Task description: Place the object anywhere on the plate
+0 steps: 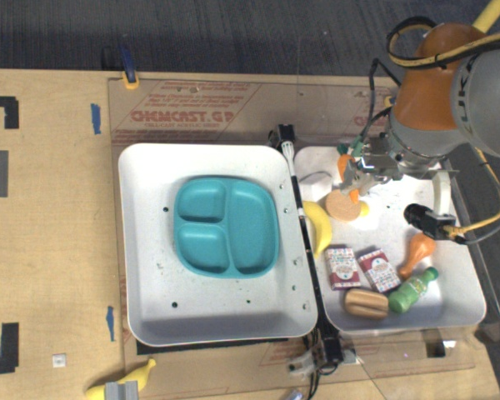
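Plate (227,226) lies in white bin (142,223) on cardboard-covered bench (50,248).

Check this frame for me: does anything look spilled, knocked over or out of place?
One oddity: a yellow toy lies on the bench outside both bins, near the bottom edge. The teal plate sits flat in the left bin; the right bin's toys look jumbled but contained.

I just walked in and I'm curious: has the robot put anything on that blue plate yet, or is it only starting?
Only starting, it seems. The blue plate in the left bin has nothing on it. The gripper is low over the right bin, near a round tan piece and a banana; whether it has grasped anything is unclear. Left to do: lifting an item, carrying it across and setting it on the plate.
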### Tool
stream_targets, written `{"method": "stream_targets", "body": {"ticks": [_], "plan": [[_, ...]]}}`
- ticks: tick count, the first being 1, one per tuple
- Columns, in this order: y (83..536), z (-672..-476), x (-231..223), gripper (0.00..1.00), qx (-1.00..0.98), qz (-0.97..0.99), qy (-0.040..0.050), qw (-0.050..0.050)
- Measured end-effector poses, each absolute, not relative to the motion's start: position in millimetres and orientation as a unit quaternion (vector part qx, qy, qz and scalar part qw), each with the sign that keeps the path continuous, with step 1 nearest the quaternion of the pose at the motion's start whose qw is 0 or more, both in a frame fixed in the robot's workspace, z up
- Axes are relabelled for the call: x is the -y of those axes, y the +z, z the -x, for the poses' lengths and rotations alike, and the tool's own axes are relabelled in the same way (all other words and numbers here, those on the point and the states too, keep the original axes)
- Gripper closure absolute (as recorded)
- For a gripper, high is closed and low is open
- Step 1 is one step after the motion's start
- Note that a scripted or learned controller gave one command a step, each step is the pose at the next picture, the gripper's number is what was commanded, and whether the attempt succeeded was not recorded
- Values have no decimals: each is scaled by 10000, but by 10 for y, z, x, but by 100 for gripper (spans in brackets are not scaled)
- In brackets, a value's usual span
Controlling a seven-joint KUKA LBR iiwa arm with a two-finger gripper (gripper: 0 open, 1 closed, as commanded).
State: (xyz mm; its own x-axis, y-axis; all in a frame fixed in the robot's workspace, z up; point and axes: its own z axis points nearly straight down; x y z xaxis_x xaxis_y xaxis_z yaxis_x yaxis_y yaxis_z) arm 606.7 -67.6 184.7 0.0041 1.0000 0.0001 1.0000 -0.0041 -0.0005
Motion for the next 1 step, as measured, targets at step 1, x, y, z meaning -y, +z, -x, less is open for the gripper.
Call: {"method": "stream_targets", "body": {"ticks": [1], "plan": [[1841,-5737,-67,100,6854,7282,3,38]]}}
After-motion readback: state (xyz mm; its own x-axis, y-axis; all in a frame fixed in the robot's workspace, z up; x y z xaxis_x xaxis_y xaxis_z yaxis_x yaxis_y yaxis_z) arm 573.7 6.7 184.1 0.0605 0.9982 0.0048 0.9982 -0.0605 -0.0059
